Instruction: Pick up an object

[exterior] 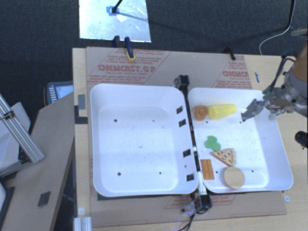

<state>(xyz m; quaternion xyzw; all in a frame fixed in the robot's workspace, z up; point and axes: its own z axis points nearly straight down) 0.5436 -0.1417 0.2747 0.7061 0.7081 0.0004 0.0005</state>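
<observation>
While the gripper (250,112) hangs over the far side of the right white bin (274,148), I cannot tell how it is set, and nothing seems to be in it. The long yellow toy (222,110) lies close by, toward the middle of the table, touching a small orange ring (200,112). Nearer the front edge sit a green leafy piece (212,143), a pizza slice toy (224,156), a flat orange block (207,169) and a round tan disc (234,177). I think this is the reaching step. Next, the gripper should drop down right over one toy, maybe the yellow one.
</observation>
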